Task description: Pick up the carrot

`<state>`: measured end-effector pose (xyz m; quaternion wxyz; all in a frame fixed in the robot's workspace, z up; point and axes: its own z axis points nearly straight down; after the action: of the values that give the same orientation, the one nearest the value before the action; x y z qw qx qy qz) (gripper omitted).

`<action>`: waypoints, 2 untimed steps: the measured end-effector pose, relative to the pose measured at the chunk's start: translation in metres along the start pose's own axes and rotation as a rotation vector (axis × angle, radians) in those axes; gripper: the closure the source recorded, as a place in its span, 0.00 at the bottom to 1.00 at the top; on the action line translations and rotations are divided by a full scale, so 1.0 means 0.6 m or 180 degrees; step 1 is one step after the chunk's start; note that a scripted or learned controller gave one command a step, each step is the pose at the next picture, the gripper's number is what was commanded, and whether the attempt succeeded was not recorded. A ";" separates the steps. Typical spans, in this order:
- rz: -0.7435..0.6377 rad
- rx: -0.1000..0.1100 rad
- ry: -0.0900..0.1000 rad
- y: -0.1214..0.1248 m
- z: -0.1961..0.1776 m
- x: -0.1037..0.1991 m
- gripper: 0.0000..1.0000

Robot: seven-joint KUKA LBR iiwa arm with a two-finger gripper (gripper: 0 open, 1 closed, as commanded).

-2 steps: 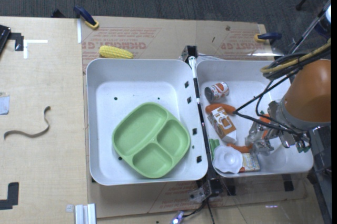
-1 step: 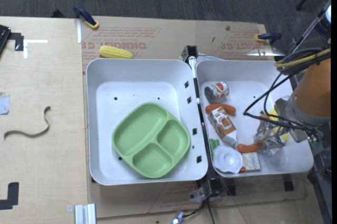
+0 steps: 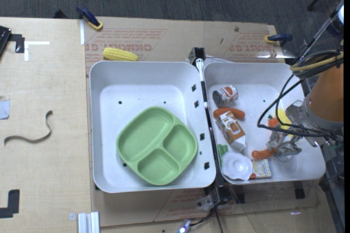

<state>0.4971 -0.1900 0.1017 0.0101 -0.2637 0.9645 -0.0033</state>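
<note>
Small orange carrot (image 3: 262,153), lying flat, right bin's near side, beside pincer (image 3: 281,145)

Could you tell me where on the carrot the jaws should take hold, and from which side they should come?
I would grip the carrot at mid-length, coming from above, with the jaws across its thin body. It lies flat on the floor of the right bin, pointing left to right. The gripper hangs at its right end, and a white cup and a flat packet crowd its left end.

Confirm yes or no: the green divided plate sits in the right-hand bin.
No. The green divided plate lies in the left bin, while the right bin holds the smaller items.
</note>
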 end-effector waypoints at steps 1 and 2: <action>-0.0725 -0.0003 0.0001 -0.049 0.002 0.008 1.00; -0.1638 -0.0044 0.0027 -0.044 0.015 0.027 1.00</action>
<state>0.4968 -0.2206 0.0929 0.0031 -0.5006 0.8657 -0.0003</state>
